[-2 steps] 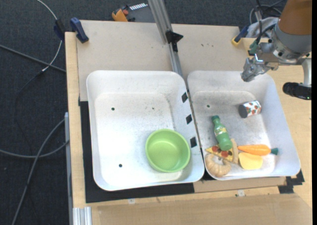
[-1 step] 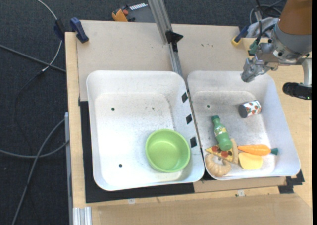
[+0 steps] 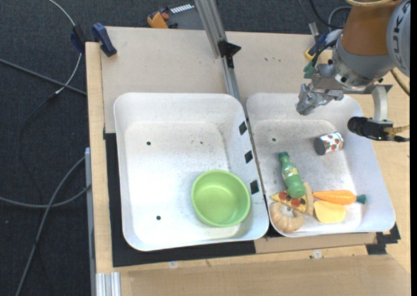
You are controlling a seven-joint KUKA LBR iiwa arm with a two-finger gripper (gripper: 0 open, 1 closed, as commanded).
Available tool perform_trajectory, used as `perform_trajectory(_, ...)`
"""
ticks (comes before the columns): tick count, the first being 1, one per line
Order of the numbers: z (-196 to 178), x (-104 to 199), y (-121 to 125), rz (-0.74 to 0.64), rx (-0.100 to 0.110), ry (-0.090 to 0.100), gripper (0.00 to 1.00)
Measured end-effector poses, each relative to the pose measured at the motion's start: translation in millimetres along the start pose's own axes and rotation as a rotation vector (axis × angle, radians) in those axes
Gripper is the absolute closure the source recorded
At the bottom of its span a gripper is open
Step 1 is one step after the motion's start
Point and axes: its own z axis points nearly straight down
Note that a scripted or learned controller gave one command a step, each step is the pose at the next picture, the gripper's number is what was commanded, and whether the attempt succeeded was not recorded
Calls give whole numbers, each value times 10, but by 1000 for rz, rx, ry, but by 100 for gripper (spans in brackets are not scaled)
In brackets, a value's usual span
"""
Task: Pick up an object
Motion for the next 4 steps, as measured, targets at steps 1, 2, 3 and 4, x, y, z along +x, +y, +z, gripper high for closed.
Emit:
perform_trajectory(1, -125, 507, -66, -1, -1, 0, 100)
perform_trajectory(2, -84, 942, -108, 0, 0, 0, 100)
perform_trajectory(3, -169, 1403, -217, -1, -1, 0, 100)
perform_trajectory(4, -66, 1852, -405, 0, 1, 0, 100)
